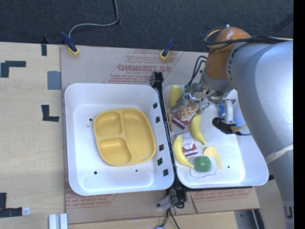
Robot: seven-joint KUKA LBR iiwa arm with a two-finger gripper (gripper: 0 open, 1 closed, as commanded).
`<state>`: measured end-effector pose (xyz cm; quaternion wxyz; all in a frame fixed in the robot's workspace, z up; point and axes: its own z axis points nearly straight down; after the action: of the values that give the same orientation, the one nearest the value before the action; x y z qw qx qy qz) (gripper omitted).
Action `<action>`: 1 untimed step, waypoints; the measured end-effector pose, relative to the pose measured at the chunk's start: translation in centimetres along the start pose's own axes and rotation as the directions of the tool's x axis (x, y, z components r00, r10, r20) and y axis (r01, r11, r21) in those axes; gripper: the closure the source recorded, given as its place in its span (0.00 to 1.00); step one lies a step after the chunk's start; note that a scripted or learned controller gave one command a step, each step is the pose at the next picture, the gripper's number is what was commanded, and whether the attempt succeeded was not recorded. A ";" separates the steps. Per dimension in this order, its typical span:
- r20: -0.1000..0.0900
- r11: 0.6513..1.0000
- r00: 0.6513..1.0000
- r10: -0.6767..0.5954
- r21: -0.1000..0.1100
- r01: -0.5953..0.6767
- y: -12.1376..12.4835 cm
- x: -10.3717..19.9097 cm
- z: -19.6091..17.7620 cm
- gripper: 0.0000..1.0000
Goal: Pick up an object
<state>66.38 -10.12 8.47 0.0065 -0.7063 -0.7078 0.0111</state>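
Observation:
My gripper point(191, 98) is low over the back of the right bin point(248, 168), just above a brown and red snack packet point(183, 114) and next to a yellow item point(175, 94) at the bin's back left corner. Whether it touches either of them is hidden by the wrist. A small banana point(197, 129) lies just in front of the gripper. Nearer the front lie another banana point(179, 152), a white carton with a red label point(189, 145), a green ball-like fruit point(202, 163) and a yellow piece point(213, 155).
The left bin point(78, 128) holds a yellow divided plate point(125, 136). A black divider point(163, 128) with clips runs between the bins. The grey arm point(267, 89) covers the right bin's back right part. Clamps and a cable lie beyond the bins.

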 end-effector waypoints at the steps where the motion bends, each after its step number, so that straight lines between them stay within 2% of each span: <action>1: 0.003 1.000 1.000 0.000 0.001 0.000 -0.1 -0.1 -0.9 1.00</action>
<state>66.33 -10.19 9.36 0.0059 -0.7063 -0.7078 0.0125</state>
